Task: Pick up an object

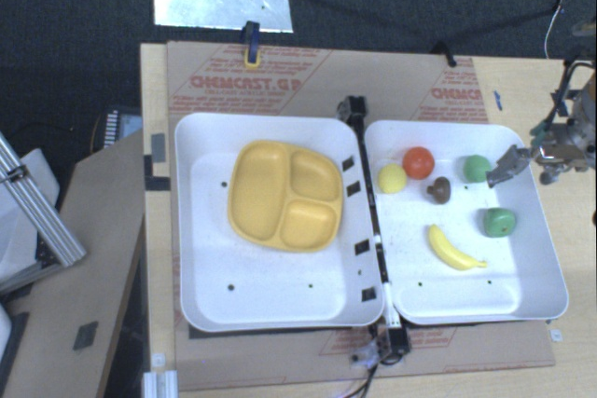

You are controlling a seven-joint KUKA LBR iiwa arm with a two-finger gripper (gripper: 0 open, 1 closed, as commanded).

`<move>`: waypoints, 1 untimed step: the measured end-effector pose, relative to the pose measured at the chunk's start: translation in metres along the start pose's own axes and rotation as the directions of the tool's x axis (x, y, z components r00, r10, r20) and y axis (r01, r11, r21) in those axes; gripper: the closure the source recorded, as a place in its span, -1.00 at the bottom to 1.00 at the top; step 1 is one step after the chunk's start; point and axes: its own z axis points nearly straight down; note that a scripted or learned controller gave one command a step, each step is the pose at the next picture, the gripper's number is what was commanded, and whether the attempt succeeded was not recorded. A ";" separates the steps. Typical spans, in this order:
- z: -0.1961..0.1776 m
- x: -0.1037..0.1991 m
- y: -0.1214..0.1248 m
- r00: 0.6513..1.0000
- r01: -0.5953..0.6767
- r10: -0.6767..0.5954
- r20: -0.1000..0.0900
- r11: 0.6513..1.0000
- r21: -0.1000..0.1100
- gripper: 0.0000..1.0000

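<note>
Nothing is picked up yet, operator. Your gripper (508,165) hangs at the three o'clock edge of the right bin (466,298), and nothing sits between its fingers; you cannot tell whether they are spread or pressed together. The nearest candidate, a green ball (477,167), lies just beside it at nine o'clock. The approach, the grasp and the lift are all left, by my reading.

The wooden bench (154,200) carries a printed brown sheet (270,79) — probably cardboard — and on it sit the left white bin (201,294) and the right white bin (532,294), side by side.
</note>
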 end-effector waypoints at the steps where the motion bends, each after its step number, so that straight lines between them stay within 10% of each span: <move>1: 0.043 0.003 -0.005 1.000 -0.002 0.002 -0.001 1.000 0.003 -1.00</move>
